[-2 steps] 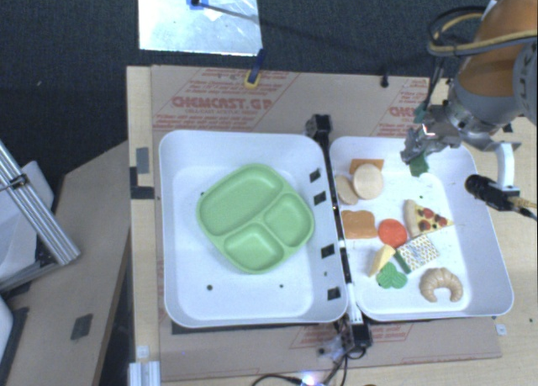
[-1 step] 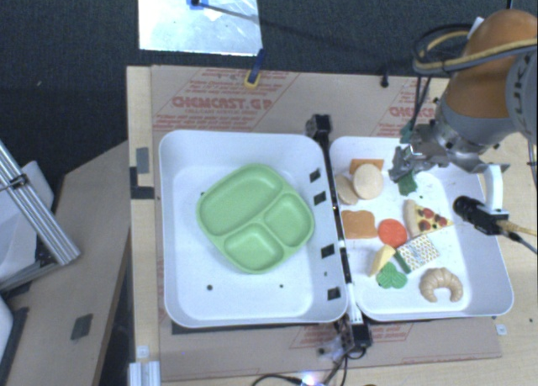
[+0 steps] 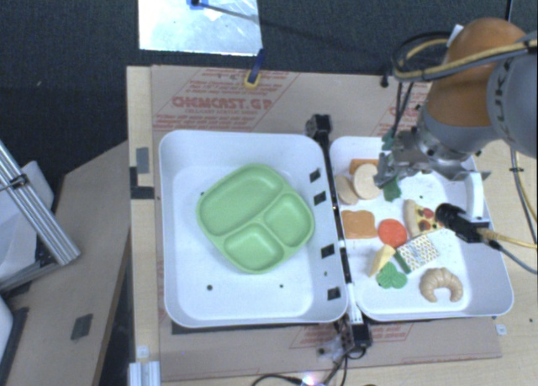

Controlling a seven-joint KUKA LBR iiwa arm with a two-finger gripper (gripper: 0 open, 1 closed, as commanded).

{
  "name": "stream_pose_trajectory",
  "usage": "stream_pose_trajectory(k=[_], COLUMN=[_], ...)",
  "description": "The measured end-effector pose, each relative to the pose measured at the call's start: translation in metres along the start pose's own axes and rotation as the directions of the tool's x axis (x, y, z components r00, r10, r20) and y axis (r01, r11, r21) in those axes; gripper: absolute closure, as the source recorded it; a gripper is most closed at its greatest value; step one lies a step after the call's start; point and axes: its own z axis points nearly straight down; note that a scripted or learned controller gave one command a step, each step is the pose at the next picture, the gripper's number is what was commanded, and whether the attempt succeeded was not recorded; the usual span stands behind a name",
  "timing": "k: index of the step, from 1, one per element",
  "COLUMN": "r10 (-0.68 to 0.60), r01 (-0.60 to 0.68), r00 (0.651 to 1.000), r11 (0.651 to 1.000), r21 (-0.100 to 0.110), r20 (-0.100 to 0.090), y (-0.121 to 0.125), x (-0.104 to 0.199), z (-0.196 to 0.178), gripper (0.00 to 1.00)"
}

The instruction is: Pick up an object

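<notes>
The right bin (image 3: 496, 288) holds toy food: a round bread slice (image 3: 365, 181), an orange block (image 3: 362, 165) behind it, a toast slice (image 3: 359, 224), a red tomato slice (image 3: 392, 232), a pizza slice (image 3: 418, 217), a cheese wedge (image 3: 382, 259), a green broccoli piece (image 3: 391, 276), a patterned cracker (image 3: 418, 251) and a croissant (image 3: 441, 284). My gripper (image 3: 391, 176) hangs low over the bin's back, just right of the bread slice. A small green piece (image 3: 392, 192) shows right under it. The arm hides whether anything sits between the fingers.
The left bin (image 3: 181, 292) holds a green three-compartment plate (image 3: 255, 217). A black divider with clips (image 3: 329, 208) runs between the bins. The arm's body (image 3: 466, 81) and cables overhang the right bin's far corner. A shiny sheet (image 3: 200, 6) lies behind the bench.
</notes>
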Motion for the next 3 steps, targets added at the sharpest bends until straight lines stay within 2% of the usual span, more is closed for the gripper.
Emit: stream_pose_trajectory(k=[3], r10=[0.002], r01=[-0.002], r00=[1.0], r11=[1.0], r21=[0.0], r20=[-0.001], y=[-0.008], x=[0.0041], z=[-0.0012], gripper=[1.0])
